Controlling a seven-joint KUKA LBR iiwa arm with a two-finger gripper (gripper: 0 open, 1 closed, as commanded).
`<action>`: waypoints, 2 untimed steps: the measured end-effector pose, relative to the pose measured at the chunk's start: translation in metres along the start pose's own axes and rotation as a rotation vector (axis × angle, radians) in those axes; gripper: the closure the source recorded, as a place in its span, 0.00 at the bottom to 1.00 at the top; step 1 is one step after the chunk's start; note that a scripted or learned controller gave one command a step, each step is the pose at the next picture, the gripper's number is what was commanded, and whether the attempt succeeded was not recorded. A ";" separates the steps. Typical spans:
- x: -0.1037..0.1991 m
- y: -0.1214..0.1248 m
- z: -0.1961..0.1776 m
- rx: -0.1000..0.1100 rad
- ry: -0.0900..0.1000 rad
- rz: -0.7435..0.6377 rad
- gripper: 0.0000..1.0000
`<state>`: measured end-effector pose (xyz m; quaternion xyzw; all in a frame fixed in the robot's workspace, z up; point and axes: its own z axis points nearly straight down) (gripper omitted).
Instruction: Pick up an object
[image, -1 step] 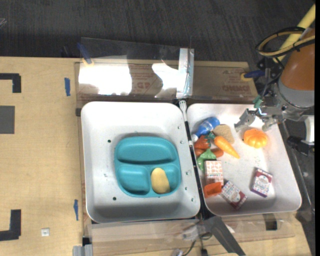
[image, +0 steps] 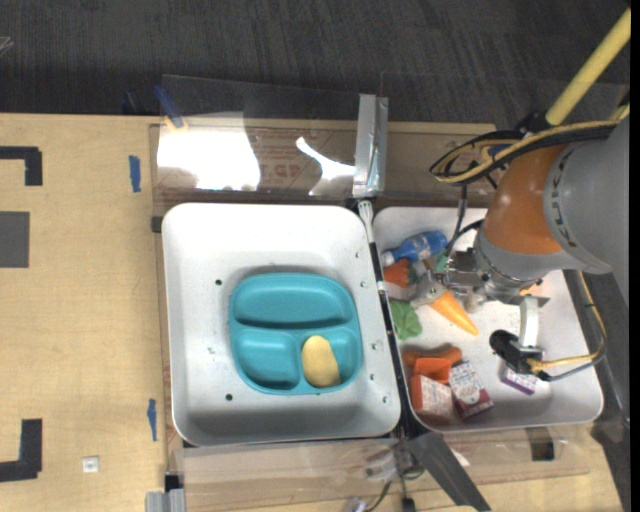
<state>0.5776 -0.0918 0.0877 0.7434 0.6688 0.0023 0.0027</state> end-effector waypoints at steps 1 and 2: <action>-0.001 0.002 -0.012 -0.006 0.000 0.002 1.00; 0.076 0.023 -0.101 -0.001 0.004 0.067 1.00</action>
